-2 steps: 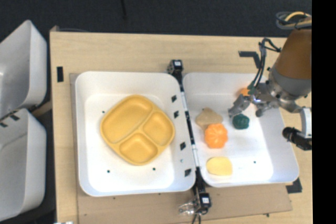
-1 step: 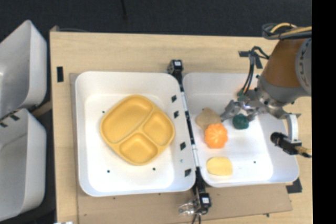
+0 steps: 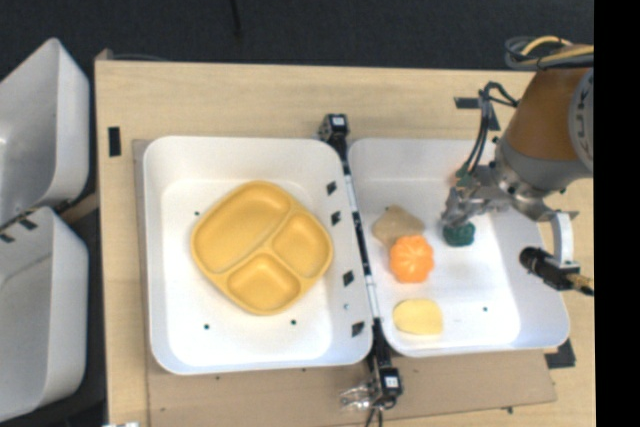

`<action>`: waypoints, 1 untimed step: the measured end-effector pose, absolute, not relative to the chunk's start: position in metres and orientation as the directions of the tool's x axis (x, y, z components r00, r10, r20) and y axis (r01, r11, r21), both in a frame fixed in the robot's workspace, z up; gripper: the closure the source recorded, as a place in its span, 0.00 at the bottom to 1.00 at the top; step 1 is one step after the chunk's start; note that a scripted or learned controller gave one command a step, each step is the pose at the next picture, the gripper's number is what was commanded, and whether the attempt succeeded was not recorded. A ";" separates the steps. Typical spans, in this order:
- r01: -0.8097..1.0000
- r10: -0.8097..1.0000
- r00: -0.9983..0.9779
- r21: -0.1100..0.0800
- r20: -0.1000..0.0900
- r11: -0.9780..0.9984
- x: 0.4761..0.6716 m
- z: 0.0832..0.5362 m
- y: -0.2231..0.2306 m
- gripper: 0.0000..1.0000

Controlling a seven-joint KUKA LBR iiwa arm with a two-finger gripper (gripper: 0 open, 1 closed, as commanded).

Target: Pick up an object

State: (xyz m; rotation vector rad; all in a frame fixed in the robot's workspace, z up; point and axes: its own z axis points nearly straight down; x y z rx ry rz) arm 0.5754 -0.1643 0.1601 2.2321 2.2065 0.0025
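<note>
In the right bin [image 3: 500,330], my gripper [image 3: 461,213] hangs low over a small dark teal object [image 3: 459,235] and sits right on top of it. An orange round object [image 3: 411,258] lies to the left of the gripper. A tan lump [image 3: 395,222] touches the orange one at its upper left. A pale yellow object [image 3: 418,317] rests near the bin's front wall. The grey arm with its orange band [image 3: 545,120] comes in from the right.
A yellow divided plate [image 3: 262,246] lies in the middle of the left bin [image 3: 160,315]. A ridge with black clips [image 3: 350,235] separates the two bins. A black cable fitting [image 3: 545,265] sticks out at the right bin's right side.
</note>
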 end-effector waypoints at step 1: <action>1.000 1.000 -0.004 0.008 -0.002 0.004 0.582 0.221 -0.159 1.00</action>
